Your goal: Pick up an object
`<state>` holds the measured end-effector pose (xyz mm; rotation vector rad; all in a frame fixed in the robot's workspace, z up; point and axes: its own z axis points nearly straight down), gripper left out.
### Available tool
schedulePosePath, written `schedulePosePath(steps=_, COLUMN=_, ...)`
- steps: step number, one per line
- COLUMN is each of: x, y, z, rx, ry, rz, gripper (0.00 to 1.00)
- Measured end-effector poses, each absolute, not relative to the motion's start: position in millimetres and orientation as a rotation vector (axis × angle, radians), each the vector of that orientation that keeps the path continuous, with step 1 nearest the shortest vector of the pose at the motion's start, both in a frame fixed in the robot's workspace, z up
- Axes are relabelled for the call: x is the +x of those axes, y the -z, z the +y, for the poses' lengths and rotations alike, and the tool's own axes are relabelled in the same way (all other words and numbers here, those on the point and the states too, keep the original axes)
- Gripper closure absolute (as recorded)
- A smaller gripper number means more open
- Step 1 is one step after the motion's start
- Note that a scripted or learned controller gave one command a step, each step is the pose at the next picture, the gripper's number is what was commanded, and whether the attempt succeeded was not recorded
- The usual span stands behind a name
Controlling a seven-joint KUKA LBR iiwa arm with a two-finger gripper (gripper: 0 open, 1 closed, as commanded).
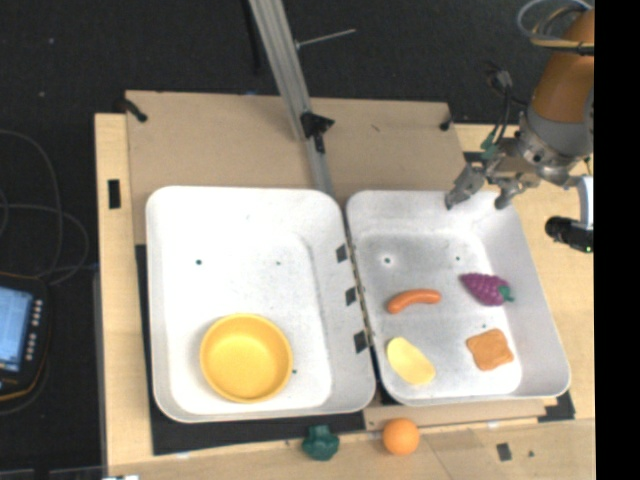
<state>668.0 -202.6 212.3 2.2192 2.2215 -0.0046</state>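
My gripper (482, 194) hangs over the far right corner of the right bin (420, 213), open, with nothing between its two fingers. Lower in that bin lie an orange sausage (413, 300), a purple bunch of grapes (485, 288), a pale yellow piece (409, 361) and an orange-brown slice (489, 349). All of them rest well below and in front of the gripper. A yellow bowl (246, 357) sits in the near part of the left bin (240, 218).
A grey metal pole (290, 78) slants across the back of the bench to the bins' junction. An orange ball (400, 436) and a green object (320, 443) lie on the bench in front of the bins. A tablet (15, 333) sits at far left.
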Motion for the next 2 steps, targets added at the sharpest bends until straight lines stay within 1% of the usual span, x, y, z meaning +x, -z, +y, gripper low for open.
schedulePosePath(steps=2, x=685.0, y=-112, z=-213, rx=2.213, ry=0.004, rz=2.226, gripper=0.0)
